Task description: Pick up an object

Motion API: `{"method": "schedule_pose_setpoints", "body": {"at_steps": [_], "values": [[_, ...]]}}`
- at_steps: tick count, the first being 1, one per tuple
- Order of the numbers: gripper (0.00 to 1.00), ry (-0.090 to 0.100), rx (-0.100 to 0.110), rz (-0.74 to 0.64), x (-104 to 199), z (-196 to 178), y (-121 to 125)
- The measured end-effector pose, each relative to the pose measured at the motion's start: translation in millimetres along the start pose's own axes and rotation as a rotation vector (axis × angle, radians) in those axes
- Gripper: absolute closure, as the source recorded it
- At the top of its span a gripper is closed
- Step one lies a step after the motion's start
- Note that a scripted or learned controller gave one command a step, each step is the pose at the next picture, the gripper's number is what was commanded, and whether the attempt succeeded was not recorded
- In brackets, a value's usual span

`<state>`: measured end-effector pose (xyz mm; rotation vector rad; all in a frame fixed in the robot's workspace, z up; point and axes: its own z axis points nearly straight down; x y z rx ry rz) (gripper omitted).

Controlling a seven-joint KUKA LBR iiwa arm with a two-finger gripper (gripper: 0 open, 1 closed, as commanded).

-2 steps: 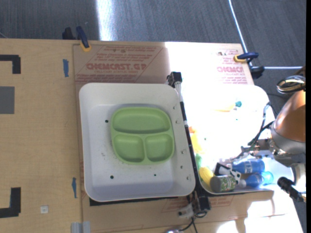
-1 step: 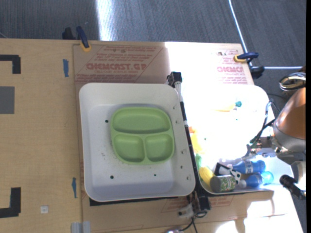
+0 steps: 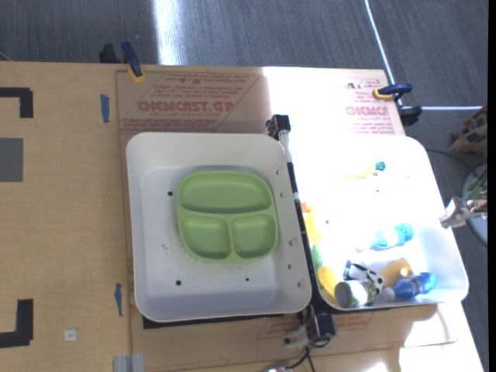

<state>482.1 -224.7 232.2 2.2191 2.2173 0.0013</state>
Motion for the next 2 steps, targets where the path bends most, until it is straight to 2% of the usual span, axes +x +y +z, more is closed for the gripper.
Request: {"method": "schedule_pose_setpoints", "body": {"at_steps": [1, 2], "values": [[1.00, 0.001, 0.001, -0.003, 1.4, -41.3, 89.5], [0.00, 0.001, 0.002, -0.003, 1.2, -41.0, 89.3]]}}
